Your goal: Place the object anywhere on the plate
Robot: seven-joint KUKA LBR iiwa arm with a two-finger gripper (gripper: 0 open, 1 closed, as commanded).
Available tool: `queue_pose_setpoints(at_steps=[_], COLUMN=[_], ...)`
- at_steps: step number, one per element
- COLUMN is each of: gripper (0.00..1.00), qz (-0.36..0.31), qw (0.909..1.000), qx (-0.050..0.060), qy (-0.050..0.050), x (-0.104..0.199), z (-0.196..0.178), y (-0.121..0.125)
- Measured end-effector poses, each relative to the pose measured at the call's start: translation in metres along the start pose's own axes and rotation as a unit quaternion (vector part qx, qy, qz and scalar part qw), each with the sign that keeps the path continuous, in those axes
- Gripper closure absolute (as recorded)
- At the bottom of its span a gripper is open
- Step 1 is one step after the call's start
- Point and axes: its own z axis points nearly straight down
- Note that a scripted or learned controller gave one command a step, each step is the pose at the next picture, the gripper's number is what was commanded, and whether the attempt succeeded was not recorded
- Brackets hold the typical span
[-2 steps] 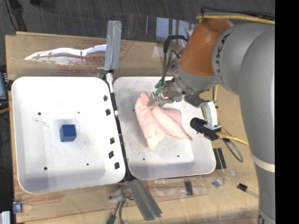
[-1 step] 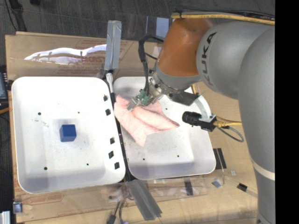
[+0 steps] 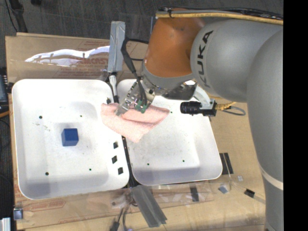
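A small blue cube (image 3: 70,136) rests on the floor of the left bin (image 3: 29,105), left of its middle. A flat pink plate (image 3: 144,120) lies tilted across the ridge between the two bins, mostly in the right bin (image 3: 192,158). My gripper (image 3: 127,106) hangs right over the plate's upper left part, touching or nearly touching it. It is far to the right of the cube. The arm's orange band and grey wrist hide the back of the right bin.
A grey bracket (image 3: 117,47) stands upright behind the bins' junction. A black cable plug (image 3: 192,108) juts from the wrist over the right bin. Cardboard and tape strips surround the bins.
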Motion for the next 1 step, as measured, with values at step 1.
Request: queue_pose_setpoints(at_steps=[1], gripper=[1.0], qz=[-0.2], qw=[0.9797], qx=[0.0], qy=[0.0], x=[0.0262], z=[0.0133], y=[0.042])
